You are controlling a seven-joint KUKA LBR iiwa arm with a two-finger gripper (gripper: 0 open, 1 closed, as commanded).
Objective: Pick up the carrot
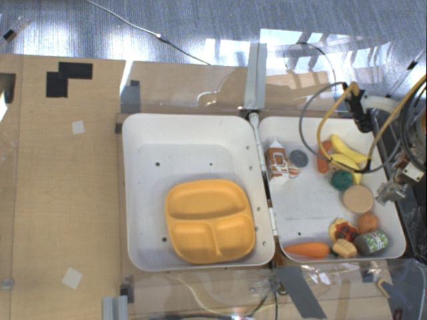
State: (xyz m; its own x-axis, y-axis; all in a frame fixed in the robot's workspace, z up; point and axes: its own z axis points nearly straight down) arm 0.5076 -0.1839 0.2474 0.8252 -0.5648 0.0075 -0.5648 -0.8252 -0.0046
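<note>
left bin point(143, 179): yellow tray point(210, 220) sitting in it
right bin point(300, 205): carrot point(307, 249) along the near wall, banana point(348, 153) at the back

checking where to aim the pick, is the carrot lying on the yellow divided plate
No, the carrot lies on the floor of the right bin near its front edge, while the yellow divided plate sits in the left bin.

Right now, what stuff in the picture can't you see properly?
- Gripper: at the camera view's right edge among cables, too small and cluttered to tell how it stands.
- Carrot: its right tip is covered by the pale food piece.
- Small carton: print too small to read.
- Orange item beside the bananas: crossed by a cable, so unidentifiable.
</note>
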